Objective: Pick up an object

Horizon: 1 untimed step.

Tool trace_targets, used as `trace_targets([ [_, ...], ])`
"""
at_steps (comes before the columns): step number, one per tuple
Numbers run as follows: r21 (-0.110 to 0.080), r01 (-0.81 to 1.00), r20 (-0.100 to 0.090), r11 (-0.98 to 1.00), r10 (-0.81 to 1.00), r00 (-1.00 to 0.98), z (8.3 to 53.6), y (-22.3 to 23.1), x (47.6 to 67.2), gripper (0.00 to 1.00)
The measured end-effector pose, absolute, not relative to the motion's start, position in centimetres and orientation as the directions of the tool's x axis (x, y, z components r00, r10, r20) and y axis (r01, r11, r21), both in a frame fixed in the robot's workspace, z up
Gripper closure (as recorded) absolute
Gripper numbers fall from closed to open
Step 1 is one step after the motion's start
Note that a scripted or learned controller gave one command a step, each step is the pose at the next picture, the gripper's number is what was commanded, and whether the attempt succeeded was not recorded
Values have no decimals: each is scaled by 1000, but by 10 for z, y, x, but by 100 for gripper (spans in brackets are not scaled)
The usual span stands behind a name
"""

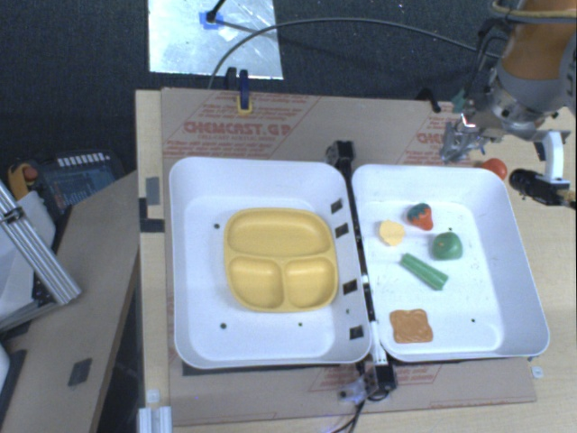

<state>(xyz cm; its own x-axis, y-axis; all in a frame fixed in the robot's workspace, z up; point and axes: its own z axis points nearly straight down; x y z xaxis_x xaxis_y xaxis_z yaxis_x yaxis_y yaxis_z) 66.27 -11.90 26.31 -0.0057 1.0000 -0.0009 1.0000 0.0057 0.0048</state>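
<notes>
White plastic right bin (518, 269) carries every candidate: yellow chunk (391, 233) and red-green strawberry-like piece (419, 216) near its back-left, round green lump (446, 245) mid-bin, green stick (424, 271) just below, ridged tan waffle-like piece (411, 326) at the front-left corner. Left bin (194, 242) carries a smooth yellow three-compartment tray (279, 259). Gripper (462, 138) hangs above the right bin's back edge, nothing visibly between its prongs; open or closed, cannot tell. Task looks unstarted: choose, descend, grasp, lift all remain. Small red thing (494, 166) sits outside the back-right corner.
</notes>
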Motion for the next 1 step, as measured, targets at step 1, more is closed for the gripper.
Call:
trace_targets([
  [1, -1, 1000, 1, 8, 1000, -8, 253, -76, 629, 100],
])
